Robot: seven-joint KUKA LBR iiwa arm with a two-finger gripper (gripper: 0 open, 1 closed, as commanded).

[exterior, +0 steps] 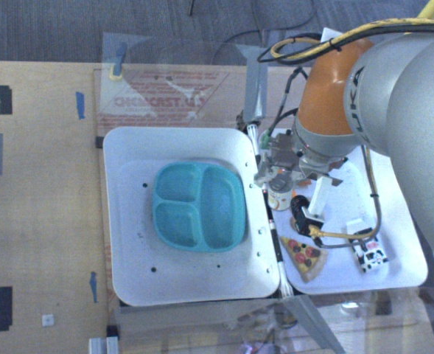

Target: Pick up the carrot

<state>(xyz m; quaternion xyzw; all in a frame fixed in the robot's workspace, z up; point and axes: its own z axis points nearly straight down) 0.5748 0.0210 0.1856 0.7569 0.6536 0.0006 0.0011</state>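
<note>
Pincer (279, 192) low over right shallow white bin (404, 268), grip state: can't tell. Toy pizza slice (303, 255) nearby. Teal divided plastic plate (200, 206) in left white bin (128, 271).

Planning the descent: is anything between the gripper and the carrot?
Cannot tell. The gripper hangs over the right bin's left edge, and the arm hides what lies beneath. Nearby, in the open, lie a pizza slice and a black-and-white toy.

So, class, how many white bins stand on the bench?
2. The left bin holds a teal plate; the right bin, partly under the arm, holds a toy pizza slice.
</note>
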